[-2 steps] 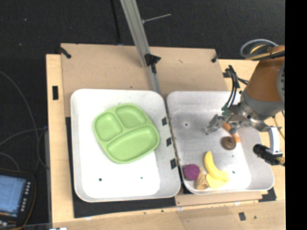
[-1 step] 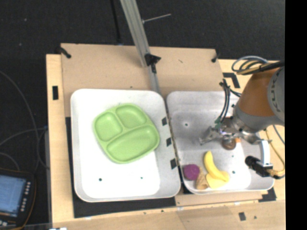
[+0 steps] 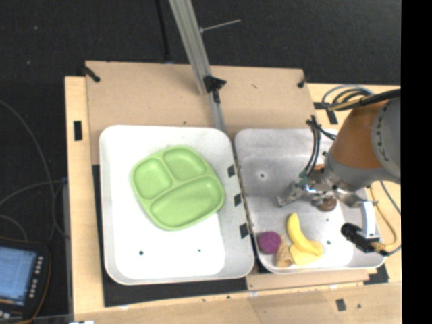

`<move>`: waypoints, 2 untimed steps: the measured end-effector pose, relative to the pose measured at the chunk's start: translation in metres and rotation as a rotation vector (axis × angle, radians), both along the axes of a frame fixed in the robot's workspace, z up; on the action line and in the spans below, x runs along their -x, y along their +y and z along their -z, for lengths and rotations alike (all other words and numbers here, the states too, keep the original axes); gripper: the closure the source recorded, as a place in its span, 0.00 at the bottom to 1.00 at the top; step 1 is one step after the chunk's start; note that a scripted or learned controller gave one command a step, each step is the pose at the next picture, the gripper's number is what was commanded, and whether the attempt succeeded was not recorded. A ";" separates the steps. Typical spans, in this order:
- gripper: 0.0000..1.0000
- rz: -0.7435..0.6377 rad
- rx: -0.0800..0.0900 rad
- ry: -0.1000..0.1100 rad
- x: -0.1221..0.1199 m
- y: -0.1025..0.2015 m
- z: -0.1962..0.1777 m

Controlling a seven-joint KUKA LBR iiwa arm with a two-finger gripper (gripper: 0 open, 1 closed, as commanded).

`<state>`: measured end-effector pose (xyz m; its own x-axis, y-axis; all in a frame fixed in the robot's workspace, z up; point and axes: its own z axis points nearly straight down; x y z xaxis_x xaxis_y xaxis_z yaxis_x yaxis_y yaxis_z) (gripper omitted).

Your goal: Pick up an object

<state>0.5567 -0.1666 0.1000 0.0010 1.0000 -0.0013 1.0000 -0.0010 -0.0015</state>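
The right bin [image 3: 270, 155] holds the things worth picking: a banana [image 3: 299, 237] lying near its front edge, a small purple ball [image 3: 269, 241] just to the banana's left, and a tan lump [image 3: 283, 256] touching the banana's near end, which I cannot identify at this size. The left bin [image 3: 121, 248] carries a green divided plate [image 3: 177, 187].

The arm [image 3: 361, 144] reaches in from the right, and the gripper [image 3: 297, 193] hangs over the middle of the right bin, just beyond the banana's far tip. Whether the jaws stand apart or together I cannot tell; the metal parts blur against the pale bin floor. Nothing is visibly held between them.

The banana looks like a light toy, stiff enough to take a squeeze but smooth and curved, so it may roll or slip out sideways. The best hold is probably across its thick middle, jaws closing on the narrow width rather than along its length. The purple ball seems light too, yet round and likely to squirt away, and it sits close to the bin's left wall.
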 end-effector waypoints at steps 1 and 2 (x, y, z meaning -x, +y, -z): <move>1.00 0.005 0.000 -0.005 -0.001 -0.001 -0.012; 1.00 -0.003 0.002 -0.009 -0.010 -0.008 -0.073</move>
